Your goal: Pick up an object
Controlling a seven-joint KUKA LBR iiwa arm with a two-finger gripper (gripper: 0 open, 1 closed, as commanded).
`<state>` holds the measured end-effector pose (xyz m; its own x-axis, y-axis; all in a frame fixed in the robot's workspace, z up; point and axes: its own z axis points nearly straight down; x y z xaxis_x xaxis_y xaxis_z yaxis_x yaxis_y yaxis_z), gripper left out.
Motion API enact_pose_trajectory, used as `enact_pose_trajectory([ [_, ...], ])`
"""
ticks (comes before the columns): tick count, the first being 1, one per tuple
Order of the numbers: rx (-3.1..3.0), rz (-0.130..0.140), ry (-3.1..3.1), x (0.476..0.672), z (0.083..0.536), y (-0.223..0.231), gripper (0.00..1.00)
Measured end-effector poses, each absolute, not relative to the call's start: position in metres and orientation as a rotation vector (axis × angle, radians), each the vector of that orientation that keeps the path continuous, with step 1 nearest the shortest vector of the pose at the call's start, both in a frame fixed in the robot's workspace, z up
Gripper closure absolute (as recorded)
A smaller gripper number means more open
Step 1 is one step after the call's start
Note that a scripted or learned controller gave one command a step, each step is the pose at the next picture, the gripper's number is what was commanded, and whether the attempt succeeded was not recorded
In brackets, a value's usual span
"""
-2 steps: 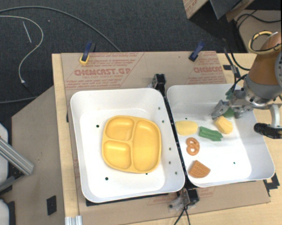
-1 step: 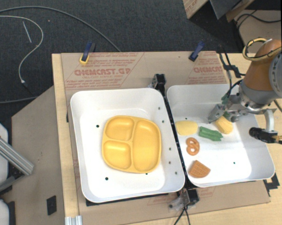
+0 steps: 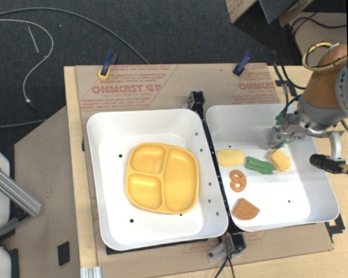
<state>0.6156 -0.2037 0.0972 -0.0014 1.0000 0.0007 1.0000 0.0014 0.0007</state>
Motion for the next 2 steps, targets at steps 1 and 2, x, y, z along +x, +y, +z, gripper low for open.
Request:
enact_pose_trajectory([
  [1,2.215,0.006,2.217,0.624,0.159,-0.207,1.00],
  [2,2.216,0.005,2.218,0.627,0.204,-0.211,1.00],
])
